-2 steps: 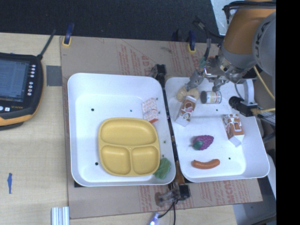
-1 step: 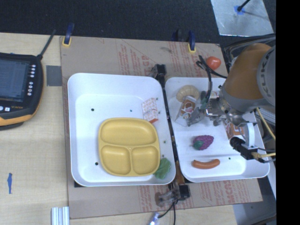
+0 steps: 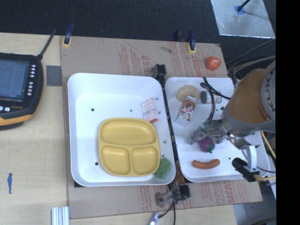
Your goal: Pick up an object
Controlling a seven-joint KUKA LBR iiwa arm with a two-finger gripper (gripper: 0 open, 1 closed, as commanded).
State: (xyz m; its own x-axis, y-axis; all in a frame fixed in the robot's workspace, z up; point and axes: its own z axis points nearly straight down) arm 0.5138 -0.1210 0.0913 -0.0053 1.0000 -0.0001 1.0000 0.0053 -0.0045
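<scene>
Two white bins are sitting on the desk (image 3: 33, 149); beside one yellow tray (image 3: 129, 146), the right bin (image 3: 225, 172) is holding one purple object (image 3: 206, 145), touching the hand (image 3: 202, 136), grip unclear, and one sausage (image 3: 205, 163)

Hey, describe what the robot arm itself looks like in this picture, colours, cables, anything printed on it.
The bulky rounded arm has a wide orange band and a grey shell carrying dark lettering at the frame's edge. Black cables loop along its left side. The small grey metal end effector juts from the wrist. A white bracket with a black fitting hangs below.
</scene>
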